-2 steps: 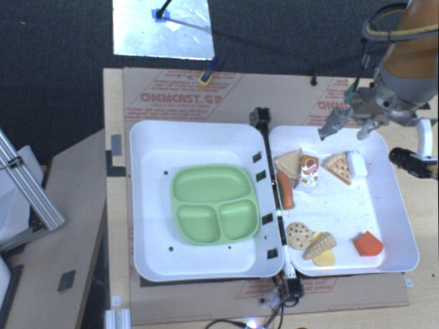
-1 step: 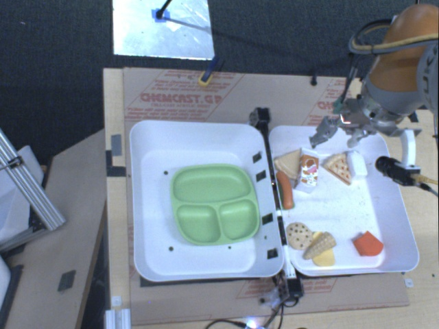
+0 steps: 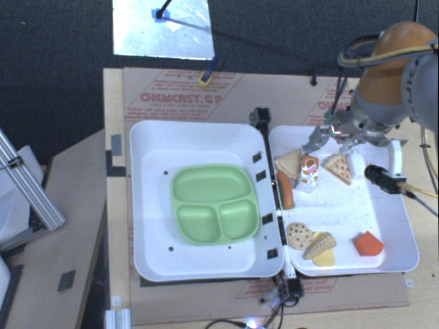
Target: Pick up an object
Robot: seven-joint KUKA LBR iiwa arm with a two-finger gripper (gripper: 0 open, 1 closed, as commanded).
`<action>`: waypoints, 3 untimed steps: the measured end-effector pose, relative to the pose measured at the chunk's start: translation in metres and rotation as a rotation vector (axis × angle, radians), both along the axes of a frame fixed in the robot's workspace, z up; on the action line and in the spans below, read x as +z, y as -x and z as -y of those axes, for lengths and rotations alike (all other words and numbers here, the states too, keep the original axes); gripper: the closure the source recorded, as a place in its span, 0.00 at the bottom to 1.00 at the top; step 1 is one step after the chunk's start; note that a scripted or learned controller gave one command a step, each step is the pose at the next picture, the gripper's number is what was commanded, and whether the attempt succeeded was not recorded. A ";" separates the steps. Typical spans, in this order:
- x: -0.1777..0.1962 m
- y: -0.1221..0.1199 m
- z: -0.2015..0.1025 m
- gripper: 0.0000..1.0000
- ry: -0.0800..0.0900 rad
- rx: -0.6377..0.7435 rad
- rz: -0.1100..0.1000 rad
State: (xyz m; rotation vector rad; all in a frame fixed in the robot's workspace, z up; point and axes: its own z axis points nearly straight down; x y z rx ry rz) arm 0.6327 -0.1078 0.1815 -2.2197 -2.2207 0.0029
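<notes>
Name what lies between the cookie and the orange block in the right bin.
In the camera view, a cone-shaped pastry and a yellow piece lie just right of the cookie; then bare bin floor up to the orange block.

A cardboard-topped bench is carrying two shallow white bins side by side, the left bin and the right bin meeting at a black-clipped seam, while a silvery sheet is lying beyond the bench's far edge.

pale green divided tray in white bin; orange wedge; tan, dark-speckled cookie; red-and-white carton.
</notes>
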 end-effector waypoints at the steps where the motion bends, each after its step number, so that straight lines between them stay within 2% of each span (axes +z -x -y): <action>1: -0.062 0.003 -0.004 0.00 -0.001 0.000 0.000; 2: -0.093 0.000 -0.005 0.00 -0.003 0.000 0.008; 3: -0.079 -0.002 -0.001 1.00 0.004 -0.002 0.018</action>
